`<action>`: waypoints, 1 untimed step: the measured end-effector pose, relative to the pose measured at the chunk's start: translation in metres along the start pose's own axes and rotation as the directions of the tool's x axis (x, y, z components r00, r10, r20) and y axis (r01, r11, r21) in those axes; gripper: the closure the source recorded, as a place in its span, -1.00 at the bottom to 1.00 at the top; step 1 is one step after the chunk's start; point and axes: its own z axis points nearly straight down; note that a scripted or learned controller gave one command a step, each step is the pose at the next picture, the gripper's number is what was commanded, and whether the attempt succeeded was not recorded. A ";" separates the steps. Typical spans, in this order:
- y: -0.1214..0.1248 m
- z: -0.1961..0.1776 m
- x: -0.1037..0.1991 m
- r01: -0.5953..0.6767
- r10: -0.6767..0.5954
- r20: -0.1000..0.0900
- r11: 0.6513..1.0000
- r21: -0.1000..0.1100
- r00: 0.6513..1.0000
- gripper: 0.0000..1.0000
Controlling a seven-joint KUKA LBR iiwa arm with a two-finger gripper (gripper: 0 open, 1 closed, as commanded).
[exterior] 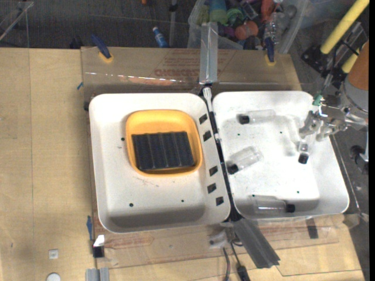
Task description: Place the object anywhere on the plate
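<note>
Four clear bottles in the right bin, my gripper at its far right side

Four small clear bottles with dark caps lie in the right bin (pixel 328 199), and any of them could be the object I am meant to move. Nearest the front edge, one bottle (pixel 273 204) lies flat along the front wall, cap pointing right. Behind it, close to the bin's left wall, a second bottle (pixel 243 158) lies at a slant with its cap toward the front left. A third bottle (pixel 295 146) sits toward the right side, cap at its near end, just below and to the left of my gripper (pixel 310 127). The fourth bottle (pixel 255 116) lies near the far edge, cap to the left, well apart from my gripper.

My gripper hangs over the far right part of the right bin, my arm coming in across the right rim. I cannot tell whether the fingers are apart or together, and I see nothing held between them.

In the left bin (pixel 108 157), the orange plate (pixel 140 122) sits toward the far middle, bearing a dark ribbed slab (pixel 163 150). Every bottle is well apart from the plate.
</note>
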 end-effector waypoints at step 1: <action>0.045 0.005 0.026 0.220 -0.220 0.001 0.975 -0.004 0.975 1.00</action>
